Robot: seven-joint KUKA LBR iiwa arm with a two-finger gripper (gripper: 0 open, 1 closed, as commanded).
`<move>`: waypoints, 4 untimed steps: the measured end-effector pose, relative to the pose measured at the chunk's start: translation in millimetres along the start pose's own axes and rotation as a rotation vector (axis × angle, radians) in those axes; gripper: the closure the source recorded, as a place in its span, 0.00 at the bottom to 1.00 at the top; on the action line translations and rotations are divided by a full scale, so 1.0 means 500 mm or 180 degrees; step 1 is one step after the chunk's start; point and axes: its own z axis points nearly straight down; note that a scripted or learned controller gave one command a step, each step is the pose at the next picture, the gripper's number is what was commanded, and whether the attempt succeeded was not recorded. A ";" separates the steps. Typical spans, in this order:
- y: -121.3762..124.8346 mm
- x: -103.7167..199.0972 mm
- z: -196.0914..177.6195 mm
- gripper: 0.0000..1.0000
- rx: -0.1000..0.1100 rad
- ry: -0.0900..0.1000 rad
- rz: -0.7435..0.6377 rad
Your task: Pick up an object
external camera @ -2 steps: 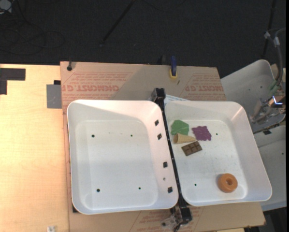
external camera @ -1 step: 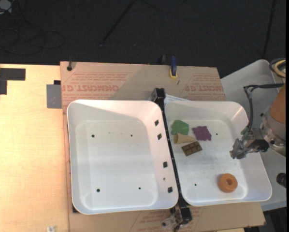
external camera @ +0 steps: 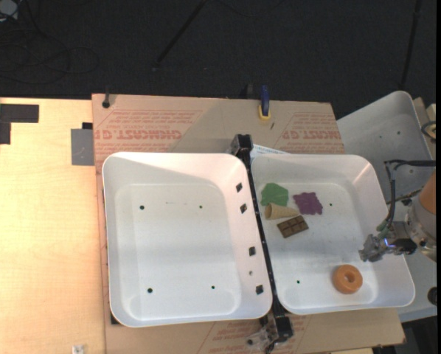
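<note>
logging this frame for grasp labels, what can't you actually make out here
- Gripper: small and blurred at the right bin's right wall in the camera view; open or shut cannot be told.
- Arm: cut off by the view's right edge.
- Green piece, purple piece, tan cone, brown block: too small to identify beyond colour and rough shape; whether neighbours touch is unclear.
- Orange ring: material unclear.

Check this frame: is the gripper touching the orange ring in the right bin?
Apart. The camera view shows the gripper at the right bin's right edge, with bare white floor between it and the orange ring, which lies lower and to its left.
</note>
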 end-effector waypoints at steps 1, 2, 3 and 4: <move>0.000 -0.002 -0.023 1.00 -0.0001 0.0000 0.0010; 0.005 0.068 -0.336 1.00 -0.0059 -0.0017 -0.0021; 0.017 0.152 0.127 1.00 0.0020 0.0009 -0.0008; 0.018 0.146 0.093 1.00 0.0004 0.0001 0.0007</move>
